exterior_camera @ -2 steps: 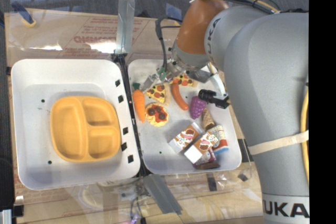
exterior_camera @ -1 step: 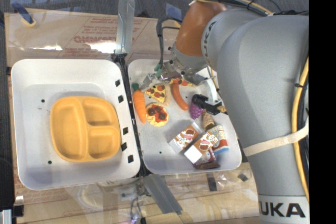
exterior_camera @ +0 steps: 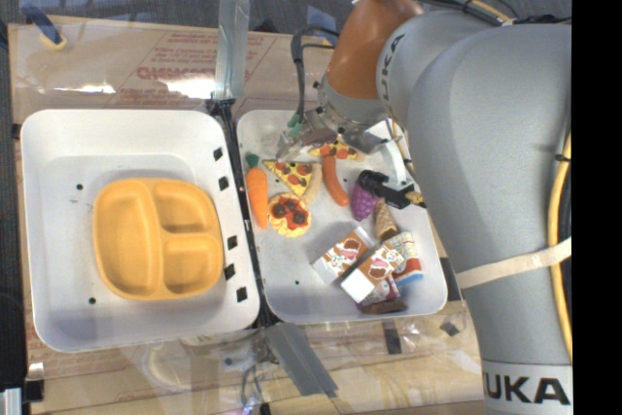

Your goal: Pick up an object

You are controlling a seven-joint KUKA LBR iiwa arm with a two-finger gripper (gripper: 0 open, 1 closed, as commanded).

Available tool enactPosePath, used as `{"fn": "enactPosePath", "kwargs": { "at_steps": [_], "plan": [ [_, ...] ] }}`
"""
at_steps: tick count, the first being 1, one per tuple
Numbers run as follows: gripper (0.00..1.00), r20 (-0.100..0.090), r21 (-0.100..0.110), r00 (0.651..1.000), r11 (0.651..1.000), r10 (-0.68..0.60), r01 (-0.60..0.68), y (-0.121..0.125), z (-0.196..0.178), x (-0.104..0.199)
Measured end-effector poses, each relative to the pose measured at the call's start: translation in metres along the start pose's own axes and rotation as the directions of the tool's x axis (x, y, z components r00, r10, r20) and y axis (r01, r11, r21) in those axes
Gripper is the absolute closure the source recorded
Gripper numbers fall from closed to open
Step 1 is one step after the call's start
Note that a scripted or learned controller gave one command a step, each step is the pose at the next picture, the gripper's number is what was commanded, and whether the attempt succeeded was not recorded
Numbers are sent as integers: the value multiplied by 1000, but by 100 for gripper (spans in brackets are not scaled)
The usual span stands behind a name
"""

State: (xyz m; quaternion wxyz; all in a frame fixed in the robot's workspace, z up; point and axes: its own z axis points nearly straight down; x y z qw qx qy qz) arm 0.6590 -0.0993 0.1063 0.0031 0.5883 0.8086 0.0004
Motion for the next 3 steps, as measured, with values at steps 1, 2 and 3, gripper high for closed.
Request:
{"fn": "enactPosePath", "kwargs": {
  "at_steps": [1,2,3],
  "plan": [
    [100,-2,1,878,878,-478,478,-16,-30,-45],
    [100,4,-7,928,928,-371,371,-13,-155,13],
    [100,-8,3,753,753,-658,658,-49,-82,-67]
  ]
}}
